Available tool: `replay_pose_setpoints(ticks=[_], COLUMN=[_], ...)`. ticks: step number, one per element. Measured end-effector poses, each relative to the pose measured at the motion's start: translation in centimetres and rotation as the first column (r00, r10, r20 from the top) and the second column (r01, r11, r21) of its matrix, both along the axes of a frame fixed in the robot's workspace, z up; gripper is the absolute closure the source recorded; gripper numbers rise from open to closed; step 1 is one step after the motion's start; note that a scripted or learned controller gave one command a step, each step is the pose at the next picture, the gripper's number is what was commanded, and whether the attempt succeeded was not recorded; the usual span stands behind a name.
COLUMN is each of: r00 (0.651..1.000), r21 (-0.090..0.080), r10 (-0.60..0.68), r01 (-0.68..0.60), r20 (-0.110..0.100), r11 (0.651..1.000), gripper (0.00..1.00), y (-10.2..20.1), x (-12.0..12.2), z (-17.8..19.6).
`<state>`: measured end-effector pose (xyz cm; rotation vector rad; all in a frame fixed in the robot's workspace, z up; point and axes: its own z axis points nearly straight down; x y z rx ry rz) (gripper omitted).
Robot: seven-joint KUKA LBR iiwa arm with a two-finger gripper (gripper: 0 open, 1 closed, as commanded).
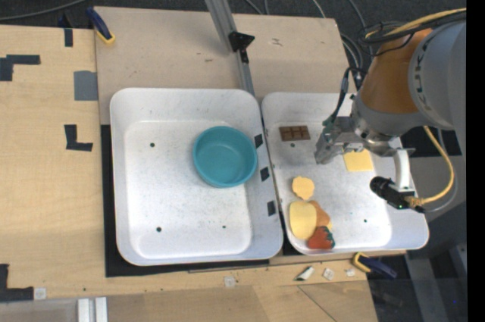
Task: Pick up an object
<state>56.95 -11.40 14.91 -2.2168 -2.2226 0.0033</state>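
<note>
Grey two-finger gripper hung low at right-centre, beside a flat yellow square slice, probably lining up a grab; its opening could not be told

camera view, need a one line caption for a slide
KUKA arm's tool hovers over the right bin near a yellow square and brown bar; teal bowl sits in the left bin.
</note>
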Motion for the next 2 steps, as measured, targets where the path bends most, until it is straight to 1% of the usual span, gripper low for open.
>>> replay_pose_setpoints(ticks=[1, 2], r00=[1.0, 1.0], r21=[-0.002, -0.001], r10=[-0.001, -0.001], r01=[0.001, 0.001], r20=[0.009, 0.006], r11=[1.0, 1.0], gripper=[1.0, 1.0], y=[-0.2, -0.2], x=[0.3, 0.3], z=[6.3, 9.6])
